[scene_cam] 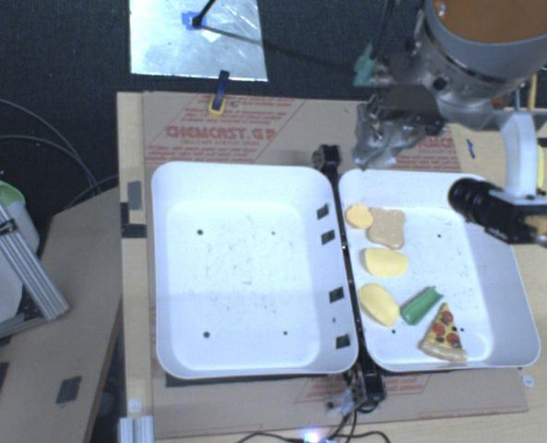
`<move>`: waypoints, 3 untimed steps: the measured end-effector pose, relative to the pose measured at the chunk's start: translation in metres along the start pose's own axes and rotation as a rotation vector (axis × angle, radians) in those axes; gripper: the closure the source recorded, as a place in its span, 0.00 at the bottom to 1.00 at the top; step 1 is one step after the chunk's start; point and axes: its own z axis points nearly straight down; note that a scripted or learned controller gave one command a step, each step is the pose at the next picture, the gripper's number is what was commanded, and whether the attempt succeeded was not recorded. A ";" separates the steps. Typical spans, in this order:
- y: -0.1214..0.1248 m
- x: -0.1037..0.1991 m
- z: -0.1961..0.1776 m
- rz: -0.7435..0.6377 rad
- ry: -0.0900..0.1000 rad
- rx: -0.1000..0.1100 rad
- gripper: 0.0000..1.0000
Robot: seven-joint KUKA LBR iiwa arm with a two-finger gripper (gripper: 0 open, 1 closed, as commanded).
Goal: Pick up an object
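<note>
The right bin (494, 275) holds several toy foods on its left side. A small orange-yellow round piece (358, 216) touches a tan bread-shaped piece (387, 228). Below them lie a yellow oval (386, 263) and a second yellow piece (377, 304), with a green piece (421, 304) beside it. A pizza slice (443, 333) sits near the front rim. My gripper (382, 146) hangs over the bin's far left rim, above and behind the foods, with nothing seen in it. The arm's orange band fills the top right.
The left bin (245, 266) sits beside the right one, with black clips (333, 238) along the shared wall. A black cylinder (483, 203) juts over the right bin's far right side. A shiny sheet (197, 26) lies beyond the bench.
</note>
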 end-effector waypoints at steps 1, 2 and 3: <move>0.001 -0.045 0.000 0.009 -0.002 0.000 1.00; 0.000 -0.138 -0.001 0.015 -0.004 -0.002 1.00; 0.000 -0.074 0.000 -0.002 0.000 -0.001 1.00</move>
